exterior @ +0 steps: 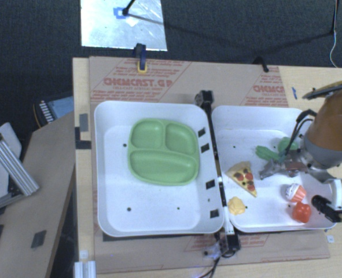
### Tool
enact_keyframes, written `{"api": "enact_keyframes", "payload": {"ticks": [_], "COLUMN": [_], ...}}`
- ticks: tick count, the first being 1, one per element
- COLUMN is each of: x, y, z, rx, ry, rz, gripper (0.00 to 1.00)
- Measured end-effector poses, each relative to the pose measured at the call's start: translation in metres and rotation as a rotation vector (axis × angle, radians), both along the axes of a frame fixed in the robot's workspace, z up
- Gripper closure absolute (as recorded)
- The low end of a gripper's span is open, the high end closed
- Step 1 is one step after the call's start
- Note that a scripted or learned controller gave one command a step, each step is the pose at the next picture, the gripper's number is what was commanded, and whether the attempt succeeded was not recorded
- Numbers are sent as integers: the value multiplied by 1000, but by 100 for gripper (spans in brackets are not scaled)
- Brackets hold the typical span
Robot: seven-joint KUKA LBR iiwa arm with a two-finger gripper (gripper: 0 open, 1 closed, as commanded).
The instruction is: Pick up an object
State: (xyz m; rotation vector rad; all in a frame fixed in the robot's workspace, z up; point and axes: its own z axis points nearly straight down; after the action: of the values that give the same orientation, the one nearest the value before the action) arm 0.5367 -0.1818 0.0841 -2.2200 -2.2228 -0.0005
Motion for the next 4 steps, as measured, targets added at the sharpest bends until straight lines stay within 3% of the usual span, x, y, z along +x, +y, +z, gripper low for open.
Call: {"api": "enact_keyframes", "payload": {"ticks": [1, 3, 4], "x": [1, 1, 1], "y": [0, -2, -1], "z": [11, 99, 164], "rx": [-1, -2, -3], "ry": [-3, -5, -9], "rz": [0, 2, 4], "gripper": [100, 100, 100]}}
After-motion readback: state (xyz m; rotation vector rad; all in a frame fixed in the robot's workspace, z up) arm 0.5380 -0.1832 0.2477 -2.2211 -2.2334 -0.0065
